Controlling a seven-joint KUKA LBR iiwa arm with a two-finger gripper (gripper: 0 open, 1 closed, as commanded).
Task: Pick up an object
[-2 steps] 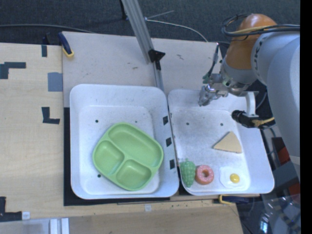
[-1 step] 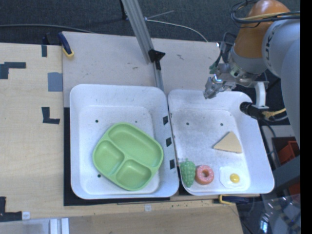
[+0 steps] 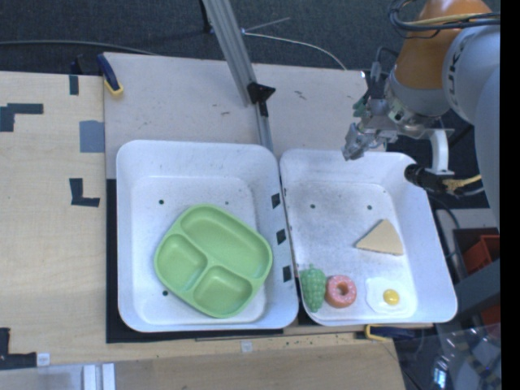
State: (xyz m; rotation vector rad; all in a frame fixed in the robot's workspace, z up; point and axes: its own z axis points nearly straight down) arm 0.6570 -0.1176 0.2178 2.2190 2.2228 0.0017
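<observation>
In the right bin (image 3: 422,210) lie a tan cheese wedge (image 3: 380,239), a green bumpy toy vegetable (image 3: 313,288), a pink doughnut (image 3: 340,291) and a white fried egg with a yellow yolk (image 3: 389,296). My gripper (image 3: 357,148) hangs over the bin's far rim, well above and behind the cheese wedge. Nothing shows between its fingers, and their spread is too small to make out.
The left bin (image 3: 130,218) holds a green divided plate (image 3: 213,260). A metal pole (image 3: 236,47) slants up from between the bins. A blue and yellow clamp (image 3: 110,75) sits at the bench's far left. Cables trail near the arm's wrist.
</observation>
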